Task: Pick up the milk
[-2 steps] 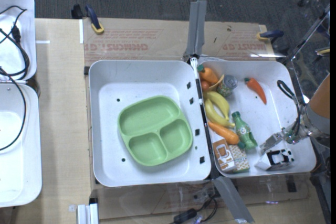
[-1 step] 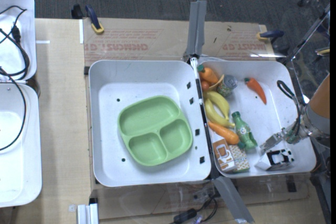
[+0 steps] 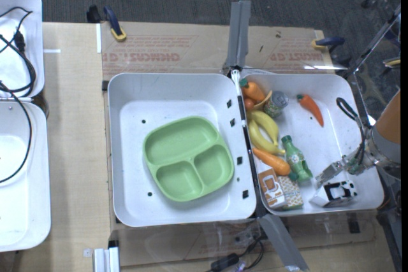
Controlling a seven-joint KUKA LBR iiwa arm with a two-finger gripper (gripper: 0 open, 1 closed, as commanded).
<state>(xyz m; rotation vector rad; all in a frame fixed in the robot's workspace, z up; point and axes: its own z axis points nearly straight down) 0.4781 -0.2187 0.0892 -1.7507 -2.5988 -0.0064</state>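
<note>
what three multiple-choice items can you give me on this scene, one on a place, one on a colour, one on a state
1. Where does the milk carton lie?
A. on the green tray
B. in the near right corner of the right bin
C. outside both bins

2. What colour is the divided tray in the left bin?
A. green
B. red
C. blue

3. How does the green bottle rest?
A. upright
B. lying on its side
C. hanging from the tool

Key: 1 B, the black and white carton sits by the near right corner of the right bin, just below the tool. 2 A, the three-compartment tray is pale green. 3 B, the bottle lies flat on the bin floor beside the bananas and a carrot.
</note>
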